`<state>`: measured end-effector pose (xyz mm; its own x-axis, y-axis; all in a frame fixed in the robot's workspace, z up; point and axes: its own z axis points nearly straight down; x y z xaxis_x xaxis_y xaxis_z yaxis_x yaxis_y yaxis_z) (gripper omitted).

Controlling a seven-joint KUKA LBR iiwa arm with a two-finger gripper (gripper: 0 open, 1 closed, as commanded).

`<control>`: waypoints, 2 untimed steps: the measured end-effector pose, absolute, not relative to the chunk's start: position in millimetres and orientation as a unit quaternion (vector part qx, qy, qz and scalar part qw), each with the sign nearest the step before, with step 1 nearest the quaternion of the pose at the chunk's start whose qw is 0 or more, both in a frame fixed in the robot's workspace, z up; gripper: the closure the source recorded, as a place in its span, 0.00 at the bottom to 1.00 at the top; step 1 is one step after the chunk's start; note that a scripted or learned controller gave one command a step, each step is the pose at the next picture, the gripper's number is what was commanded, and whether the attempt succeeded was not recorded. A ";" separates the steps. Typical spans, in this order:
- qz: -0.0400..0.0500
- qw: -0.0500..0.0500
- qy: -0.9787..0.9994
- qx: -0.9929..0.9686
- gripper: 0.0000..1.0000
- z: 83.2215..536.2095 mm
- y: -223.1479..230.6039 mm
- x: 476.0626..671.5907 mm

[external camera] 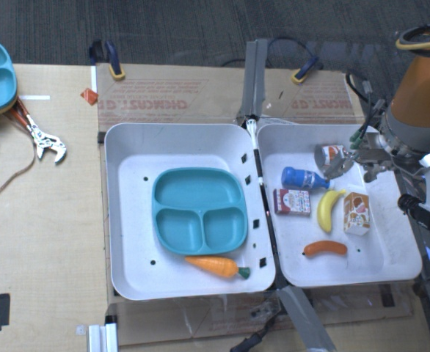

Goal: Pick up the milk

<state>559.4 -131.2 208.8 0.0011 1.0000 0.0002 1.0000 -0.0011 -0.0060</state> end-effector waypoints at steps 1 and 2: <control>-0.005 -0.008 -0.691 -0.723 0.00 120.4 -172.8 543.2; -0.003 -0.010 -0.689 -0.725 1.00 128.1 -175.4 543.5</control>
